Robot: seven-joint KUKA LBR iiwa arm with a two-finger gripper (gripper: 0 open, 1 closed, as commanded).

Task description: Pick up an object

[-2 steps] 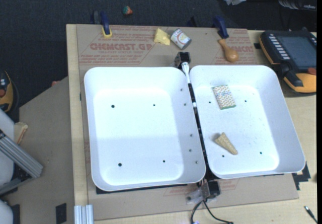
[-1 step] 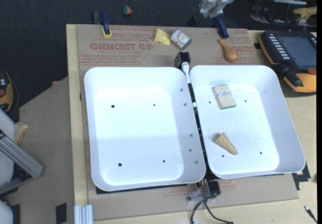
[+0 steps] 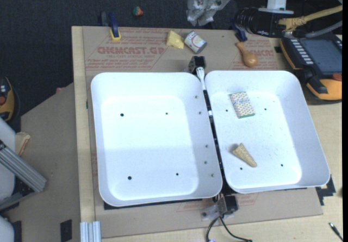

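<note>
Nearest, bottom of right bin (image 3: 304,126): tan cone (image 3: 244,155), lying flat. Farther up, same bin: patterned sponge block (image 3: 242,104), well apart from it. Left bin (image 3: 103,126) just beside. Gripper (image 3: 202,13) parked way beyond both bins, gripping nothing; can't tell jaw state.
</note>
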